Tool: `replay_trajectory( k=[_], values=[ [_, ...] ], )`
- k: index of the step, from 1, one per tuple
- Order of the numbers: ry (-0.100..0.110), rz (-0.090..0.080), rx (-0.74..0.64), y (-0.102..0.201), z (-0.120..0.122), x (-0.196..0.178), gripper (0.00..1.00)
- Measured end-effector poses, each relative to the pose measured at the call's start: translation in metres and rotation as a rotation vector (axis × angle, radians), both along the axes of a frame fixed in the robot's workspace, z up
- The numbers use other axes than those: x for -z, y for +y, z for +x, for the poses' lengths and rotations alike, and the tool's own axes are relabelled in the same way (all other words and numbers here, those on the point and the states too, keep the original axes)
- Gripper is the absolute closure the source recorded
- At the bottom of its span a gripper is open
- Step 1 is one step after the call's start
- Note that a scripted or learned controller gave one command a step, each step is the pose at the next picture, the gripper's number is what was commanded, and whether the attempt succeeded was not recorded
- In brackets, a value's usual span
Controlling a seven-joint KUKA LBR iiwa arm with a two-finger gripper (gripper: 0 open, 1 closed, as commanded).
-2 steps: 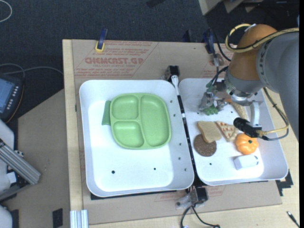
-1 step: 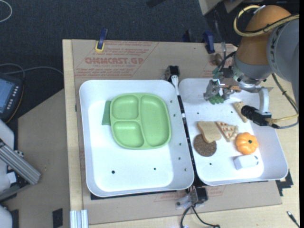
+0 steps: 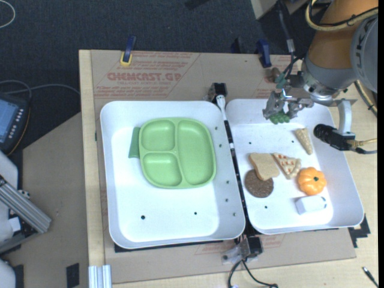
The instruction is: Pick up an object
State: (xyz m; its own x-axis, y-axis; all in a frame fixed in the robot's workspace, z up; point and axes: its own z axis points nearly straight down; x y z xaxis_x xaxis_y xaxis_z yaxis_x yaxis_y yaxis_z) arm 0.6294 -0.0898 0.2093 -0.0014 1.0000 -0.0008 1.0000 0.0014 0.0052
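My gripper (image 3: 278,110) hangs over the back left part of the right bin (image 3: 342,218). A small dark green object (image 3: 280,119) sits between its fingertips, and the fingers are shut on it. Further forward in the same bin lie a tan wedge (image 3: 304,140), a slice of bread (image 3: 263,165), a pizza slice (image 3: 287,164), a round brown cookie (image 3: 259,186), an orange pumpkin (image 3: 311,180) and a small white block (image 3: 311,204).
The left bin (image 3: 120,209) holds a light green divided plate (image 3: 177,152) with a darker green piece under its left edge. A black divider (image 3: 231,155) runs between the bins. The grey and orange arm (image 3: 336,53) comes in from the upper right.
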Motion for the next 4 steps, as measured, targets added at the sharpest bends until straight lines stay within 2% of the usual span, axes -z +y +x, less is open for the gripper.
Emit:
replay_trajectory(
  k=[1,2,3,4],
  values=[
    [0.001,0.000,0.000,0.000,0.001,-0.017,1.00],
    [0.005,0.003,-0.005,0.064,0.000,-0.021,1.00],
    [0.008,0.002,-0.002,0.115,-0.001,-0.009,1.00],
    [0.003,0.002,-0.003,0.155,-0.008,-0.026,1.00]
  ],
)
